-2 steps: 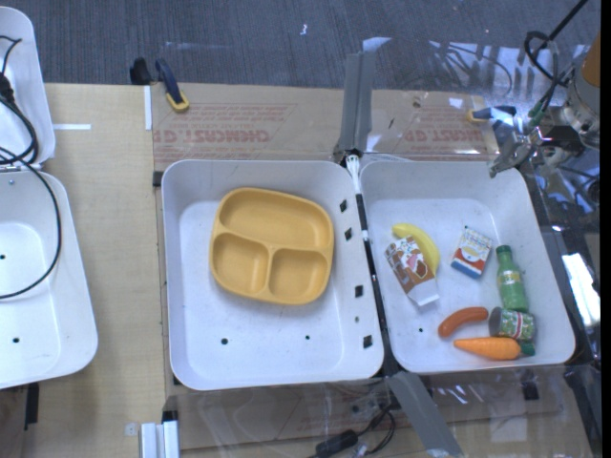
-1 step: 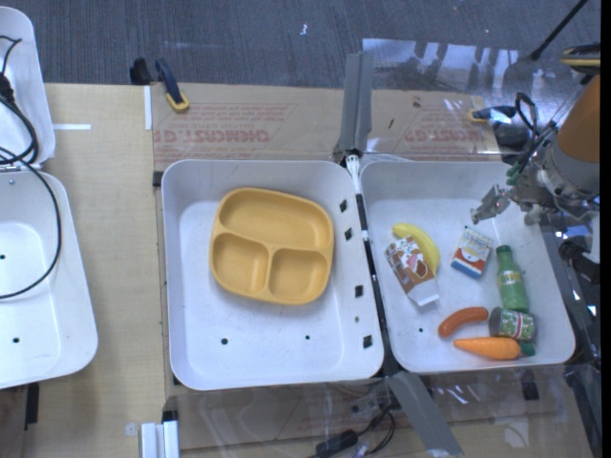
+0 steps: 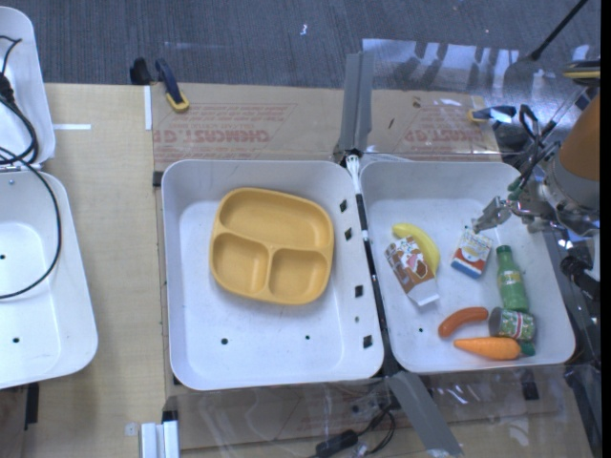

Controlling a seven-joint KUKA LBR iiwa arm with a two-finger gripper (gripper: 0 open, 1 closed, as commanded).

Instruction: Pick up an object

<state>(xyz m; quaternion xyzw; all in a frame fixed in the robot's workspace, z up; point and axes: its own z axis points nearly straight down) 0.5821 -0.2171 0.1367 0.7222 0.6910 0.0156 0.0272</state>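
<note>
The gripper [image 3: 489,216] is hovering with fingers spread just above the small carton [image 3: 472,254], which is lying in the right bin [image 3: 558,346] beside the green bottle [image 3: 511,280].

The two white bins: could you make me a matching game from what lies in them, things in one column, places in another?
Things:
1. yellow tray
2. banana
3. green bottle
4. carrot

Places:
A. right bin, near its front edge
B. left bin
C. right bin, near its right wall
D. right bin, towards its left side, behind a carton

Pairs: 1-B, 2-D, 3-C, 4-A
</note>
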